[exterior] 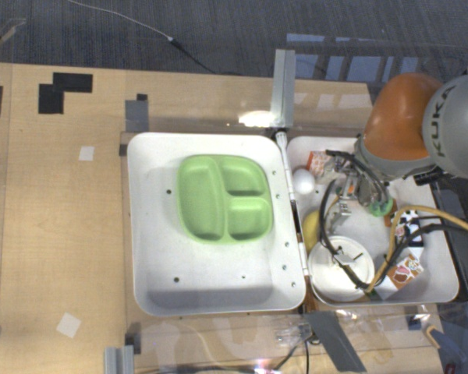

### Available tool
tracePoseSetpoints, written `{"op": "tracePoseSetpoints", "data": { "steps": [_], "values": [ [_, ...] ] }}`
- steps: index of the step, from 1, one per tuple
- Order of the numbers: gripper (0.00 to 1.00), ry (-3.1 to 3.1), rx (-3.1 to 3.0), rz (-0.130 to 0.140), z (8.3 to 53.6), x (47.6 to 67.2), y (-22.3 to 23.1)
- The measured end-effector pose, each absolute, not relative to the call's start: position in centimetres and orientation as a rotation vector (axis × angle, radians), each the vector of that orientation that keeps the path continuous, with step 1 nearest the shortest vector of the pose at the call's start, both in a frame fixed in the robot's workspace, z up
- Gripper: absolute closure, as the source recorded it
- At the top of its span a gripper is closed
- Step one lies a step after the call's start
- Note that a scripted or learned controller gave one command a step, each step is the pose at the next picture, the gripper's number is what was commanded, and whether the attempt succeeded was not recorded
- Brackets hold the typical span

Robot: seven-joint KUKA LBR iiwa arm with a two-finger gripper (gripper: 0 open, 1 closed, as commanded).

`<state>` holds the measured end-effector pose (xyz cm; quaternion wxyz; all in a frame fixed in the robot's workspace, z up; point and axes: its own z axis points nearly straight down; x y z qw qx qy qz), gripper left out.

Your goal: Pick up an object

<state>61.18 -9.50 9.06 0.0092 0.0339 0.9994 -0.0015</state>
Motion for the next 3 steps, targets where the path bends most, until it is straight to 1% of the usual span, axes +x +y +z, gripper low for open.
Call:
{"op": "tracePoseSetpoints", "data": {
  "steps": [1,2,3],
  "values": [
    [0.0,3.116,0.197,-0.001,9.0,59.9,-9.5],
    [0.0,3.085,0.471,0.001,9.0,56.2,-9.5],
    [0.0,3.147,0.408,0.008,8.8,64.7,-13.6]
  ]
}}
